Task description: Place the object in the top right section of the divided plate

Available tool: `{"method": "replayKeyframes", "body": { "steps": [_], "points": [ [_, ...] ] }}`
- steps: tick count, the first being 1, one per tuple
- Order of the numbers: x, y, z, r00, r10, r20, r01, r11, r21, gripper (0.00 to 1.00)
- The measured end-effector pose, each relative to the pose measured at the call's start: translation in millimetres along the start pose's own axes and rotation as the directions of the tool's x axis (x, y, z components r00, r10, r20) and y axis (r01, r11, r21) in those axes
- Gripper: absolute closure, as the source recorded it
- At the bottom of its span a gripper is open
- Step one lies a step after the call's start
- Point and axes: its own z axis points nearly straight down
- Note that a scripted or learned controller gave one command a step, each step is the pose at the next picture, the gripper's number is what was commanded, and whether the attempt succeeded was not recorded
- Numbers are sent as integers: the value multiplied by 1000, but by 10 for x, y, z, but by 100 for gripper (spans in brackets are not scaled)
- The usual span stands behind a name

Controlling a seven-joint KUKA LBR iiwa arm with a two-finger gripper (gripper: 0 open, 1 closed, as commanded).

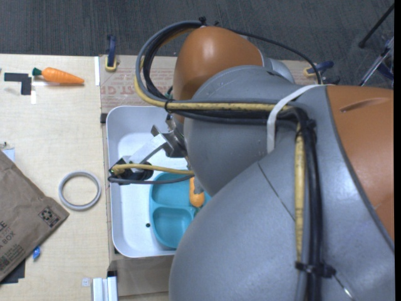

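Observation:
A teal divided plate (168, 213) lies in the white bin (125, 224), mostly hidden under my arm. A small orange object (197, 197) shows at the plate's upper right, right at the edge of the arm; I cannot tell whether it rests on the plate or hangs above it. My gripper (164, 138) is seen only as a bit of metal hardware under the grey wrist, above the bin's upper part.
The big grey and orange arm (282, 168) covers the right half of the view. A black and yellow cable (135, 170) loops over the bin. On the wooden bench at left lie a toy carrot (57, 76), a grey ring (80, 189) and a brown cardboard box (22, 218).

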Motion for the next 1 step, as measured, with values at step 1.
{"method": "replayKeyframes", "body": {
  "steps": [1],
  "points": [
    [156, 235, -432, 1000, -14, -1, 14, 1000, 0, 0]
  ]
}}
